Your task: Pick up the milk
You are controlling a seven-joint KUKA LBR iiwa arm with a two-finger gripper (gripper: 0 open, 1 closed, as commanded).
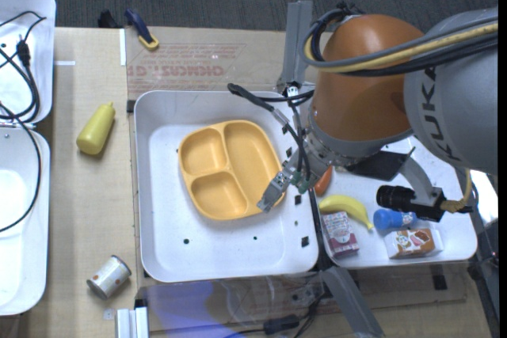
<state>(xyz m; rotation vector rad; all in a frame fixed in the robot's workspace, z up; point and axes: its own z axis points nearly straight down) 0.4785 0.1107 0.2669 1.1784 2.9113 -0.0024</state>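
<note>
The two-finger gripper (273,196) hangs over the right rim of the yellow three-compartment plastic plate (230,168), and whether it's parted or closed can't be told; nothing is seen in its grasp. That plate sits in the left white bin (158,225). The grey arm (455,83) reads "KUK" on its side. In the right white bin (455,249): the small red-and-white milk carton (340,234) near the front-left corner, a yellow banana (347,207) just above it, and an orange-and-white box (413,242). Label print is unreadable.
</note>
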